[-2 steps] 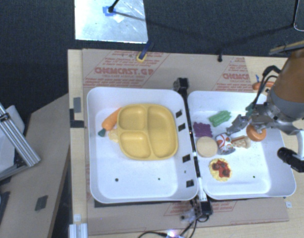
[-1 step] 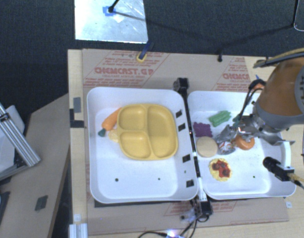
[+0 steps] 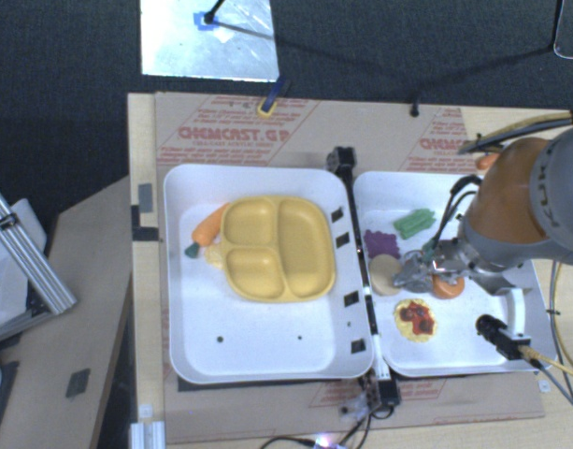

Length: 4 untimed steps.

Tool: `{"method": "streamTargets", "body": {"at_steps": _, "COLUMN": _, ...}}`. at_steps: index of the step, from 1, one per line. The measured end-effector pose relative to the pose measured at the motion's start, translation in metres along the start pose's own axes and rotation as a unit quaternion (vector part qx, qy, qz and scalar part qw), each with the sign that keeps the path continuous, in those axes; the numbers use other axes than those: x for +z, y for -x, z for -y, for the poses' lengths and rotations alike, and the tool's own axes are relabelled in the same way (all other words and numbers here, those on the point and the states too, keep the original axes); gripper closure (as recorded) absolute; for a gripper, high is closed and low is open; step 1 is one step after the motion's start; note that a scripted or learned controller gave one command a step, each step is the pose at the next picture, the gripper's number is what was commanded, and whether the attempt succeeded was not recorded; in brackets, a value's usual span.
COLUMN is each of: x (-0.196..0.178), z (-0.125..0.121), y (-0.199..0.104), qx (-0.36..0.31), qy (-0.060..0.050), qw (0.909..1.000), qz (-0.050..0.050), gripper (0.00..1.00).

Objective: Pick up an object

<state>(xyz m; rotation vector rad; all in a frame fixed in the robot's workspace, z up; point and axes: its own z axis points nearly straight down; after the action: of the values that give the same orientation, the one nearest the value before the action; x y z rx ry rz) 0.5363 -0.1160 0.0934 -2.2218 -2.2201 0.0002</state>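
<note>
Both white bins look like smooth, slightly glossy plastic; the yellow divided plate looks matt plastic; brown cardboard lies beneath.

cardboard sheet | red print "CHEMCAST GP" | repeated at right, partly cut off

Toys crowd my gripper: purple grape cluster, tan round disc, small pizza slice; the left bin's white floor lies open.
</note>
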Motion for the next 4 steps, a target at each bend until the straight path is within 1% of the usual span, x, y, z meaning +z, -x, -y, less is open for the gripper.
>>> {"method": "streamTargets", "body": {"at_steps": 1, "x": 0.004, "z": -0.003, "y": 0.0, "qx": -0.001, "qy": 0.004, "qw": 1.0, "qz": 0.0, "gripper": 0.0}}
{"method": "streamTargets", "body": {"at_steps": 2, "x": -0.007, "z": -0.005, "y": 0.001, "qx": 0.0, "qy": 0.007, "qw": 1.0, "qz": 0.001, "gripper": 1.0}}
{"method": "streamTargets", "body": {"at_steps": 3, "x": -0.071, "z": -0.009, "y": -0.003, "qx": -0.003, "qy": 0.004, "qw": 1.0, "qz": 0.001, "gripper": 1.0}}
{"method": "streamTargets", "body": {"at_steps": 4, "x": -0.125, "z": -0.011, "y": -0.003, "qx": -0.002, "qy": 0.004, "qw": 1.0, "qz": 0.001, "gripper": 1.0}}
